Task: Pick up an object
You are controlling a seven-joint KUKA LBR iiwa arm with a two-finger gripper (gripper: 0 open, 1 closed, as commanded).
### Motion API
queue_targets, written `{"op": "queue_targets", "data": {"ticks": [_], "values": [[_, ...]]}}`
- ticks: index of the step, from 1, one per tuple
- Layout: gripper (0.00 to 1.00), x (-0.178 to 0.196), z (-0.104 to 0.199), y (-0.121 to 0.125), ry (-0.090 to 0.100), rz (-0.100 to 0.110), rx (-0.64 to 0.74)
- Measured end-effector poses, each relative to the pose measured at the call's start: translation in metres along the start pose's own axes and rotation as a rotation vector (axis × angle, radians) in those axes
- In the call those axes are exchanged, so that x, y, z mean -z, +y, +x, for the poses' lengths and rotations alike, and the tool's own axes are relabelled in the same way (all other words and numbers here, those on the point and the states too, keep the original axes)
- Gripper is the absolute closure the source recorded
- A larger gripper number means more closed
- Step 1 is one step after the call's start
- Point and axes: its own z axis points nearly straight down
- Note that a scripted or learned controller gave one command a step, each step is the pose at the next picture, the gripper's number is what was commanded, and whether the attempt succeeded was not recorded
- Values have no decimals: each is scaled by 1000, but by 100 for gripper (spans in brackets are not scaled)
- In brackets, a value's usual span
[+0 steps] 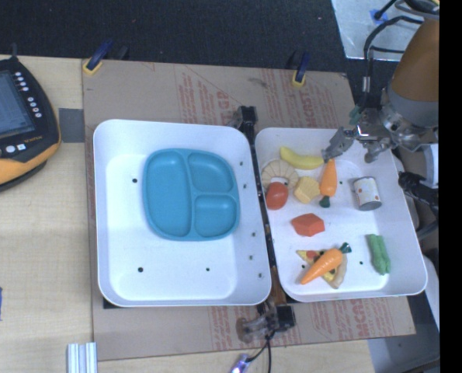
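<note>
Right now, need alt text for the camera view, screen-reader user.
A grey and orange robot arm reaches in from the right, its gripper poised over the right white bin near a banana and an upright carrot. That bin also holds other toy food and a small metal can; the left white bin holds a blue divided plate.

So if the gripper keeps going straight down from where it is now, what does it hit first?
Probably the upright carrot: the gripper sits just above its top in the right bin, with the banana beside. Depth is hard to judge from this slant.
</note>
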Motion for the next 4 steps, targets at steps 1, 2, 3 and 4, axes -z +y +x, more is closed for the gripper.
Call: {"op": "queue_targets", "data": {"ticks": [1, 2, 3, 4], "values": [[0, -105, 40, 28, 0, 3, 2], [0, -104, 62, 26, -1, 4, 3], [0, -104, 62, 29, -1, -1, 3], [0, -104, 62, 9, -2, 3, 1]]}}
